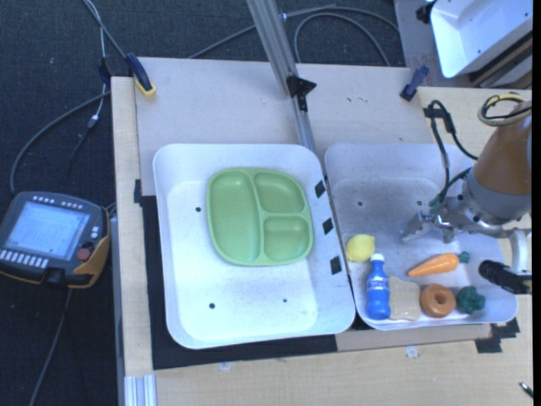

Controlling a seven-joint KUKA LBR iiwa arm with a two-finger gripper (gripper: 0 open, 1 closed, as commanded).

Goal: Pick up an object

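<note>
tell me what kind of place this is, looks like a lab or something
Most likely a robotics lab test bench. A grey arm reaches over two white bins, a teach pendant lies on the dark carpet with loose cables, and toy food such as a carrot and a donut serves as props.

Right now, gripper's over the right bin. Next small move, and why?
Probably shift toward the carrot and descend: the gripper sits over bare bin floor in the right bin, up-view of the carrot, with nothing seen between its fingers.

One camera sits high above the table (254,91), looking down at a slant on both white bins (254,320), not close.
</note>
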